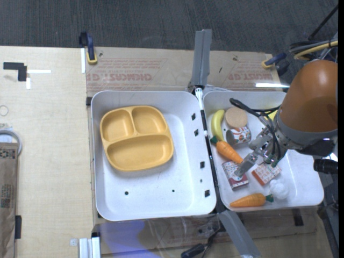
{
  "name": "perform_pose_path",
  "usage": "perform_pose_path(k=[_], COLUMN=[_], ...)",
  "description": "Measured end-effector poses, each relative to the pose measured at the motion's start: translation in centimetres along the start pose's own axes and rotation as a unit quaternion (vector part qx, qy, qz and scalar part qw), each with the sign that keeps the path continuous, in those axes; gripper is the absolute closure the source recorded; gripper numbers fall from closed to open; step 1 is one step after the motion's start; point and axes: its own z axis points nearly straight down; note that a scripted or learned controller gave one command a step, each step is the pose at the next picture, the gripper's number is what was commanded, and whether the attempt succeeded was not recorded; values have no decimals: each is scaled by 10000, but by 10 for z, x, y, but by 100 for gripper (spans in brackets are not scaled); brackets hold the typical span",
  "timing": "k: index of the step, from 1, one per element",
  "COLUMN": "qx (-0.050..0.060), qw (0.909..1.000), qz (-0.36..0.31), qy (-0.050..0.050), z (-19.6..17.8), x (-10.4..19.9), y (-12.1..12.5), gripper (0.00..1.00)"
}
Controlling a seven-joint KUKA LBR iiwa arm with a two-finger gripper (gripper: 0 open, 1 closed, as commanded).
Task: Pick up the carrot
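Counter: pale wood top carrying two shallow white plastic bins side by side.

Left white bin: holds a yellow three-compartment plastic plate, sitting toward its far-left part. No carrot in it.

Right white bin: crowded. Grey arm w/ orange band reaches in from the right side and hangs over the bin's middle. Below it, a yellow banana along the bin's left wall, a small round tin w/ tan lid just beside it, a dark red flat packet near the centre, a red-and-white small box to its right, a white lumpy item toward the near-right corner.

Two carrots here: orange toy carrot w/ green top lying slantwise by the left wall, just below the banana; second orange carrot lying along the near edge.

Progress, as I judge it: nothing picked yet. Both carrots rest on the bin floor. All of the grasp and lift is left.

Jaws: metal, pointing down-left, tips over the red packet, holding nothing as far as I can see; gap looks narrow but can't tell for sure. Slanted carrot lies just beside the tips, toward the left wall, not between them. Near-edge carrot is further off, toward the near rim.
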Motion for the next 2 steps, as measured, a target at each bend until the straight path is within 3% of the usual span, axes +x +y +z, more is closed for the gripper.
perform_pose_path(k=[1,2], qx=[6,-1], qw=[9991,9853], qz=[-424,-1707], qy=[16,6], z=[76,97], x=[-34,-54], y=[-19,11], gripper=[0,0])
